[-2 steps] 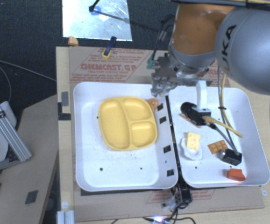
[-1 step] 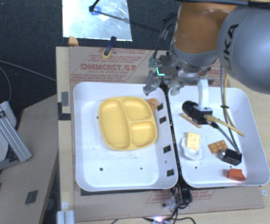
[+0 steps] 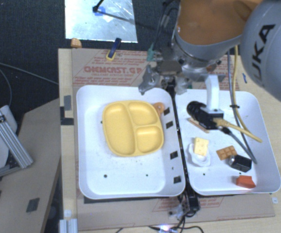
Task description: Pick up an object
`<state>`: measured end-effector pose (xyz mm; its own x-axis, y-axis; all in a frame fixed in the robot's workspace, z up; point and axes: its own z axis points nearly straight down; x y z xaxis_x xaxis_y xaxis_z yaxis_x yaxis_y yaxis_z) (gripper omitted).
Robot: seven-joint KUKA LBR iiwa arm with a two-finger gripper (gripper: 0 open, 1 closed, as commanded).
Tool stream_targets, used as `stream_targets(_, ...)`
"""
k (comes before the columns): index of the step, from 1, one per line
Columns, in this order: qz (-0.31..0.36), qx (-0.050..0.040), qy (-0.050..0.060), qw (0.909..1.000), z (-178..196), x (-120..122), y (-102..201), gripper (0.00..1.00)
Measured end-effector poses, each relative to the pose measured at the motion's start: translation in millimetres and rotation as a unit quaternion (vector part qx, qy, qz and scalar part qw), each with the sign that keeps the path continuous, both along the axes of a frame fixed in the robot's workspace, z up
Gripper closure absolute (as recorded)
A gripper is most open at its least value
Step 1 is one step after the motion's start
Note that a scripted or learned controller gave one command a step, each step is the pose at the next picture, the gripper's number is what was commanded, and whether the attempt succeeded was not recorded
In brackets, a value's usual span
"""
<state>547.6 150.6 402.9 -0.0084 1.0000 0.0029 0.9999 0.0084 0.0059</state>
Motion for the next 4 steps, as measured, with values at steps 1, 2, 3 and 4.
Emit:
stream_targets(1,0.001,0.0007,0.0,1.0,53,-52,88,0.0)
stream_targets(2,-0.005,-0.0008,0.0,1.0,71,-6,35,0.0)
stream_targets(3,-0.001,-0.0008,0.0,1.0,81,-7,38,1.0)
stream_targets(4,-0.001,-0.0009,0.003,1.0,62,-51,64,1.0)
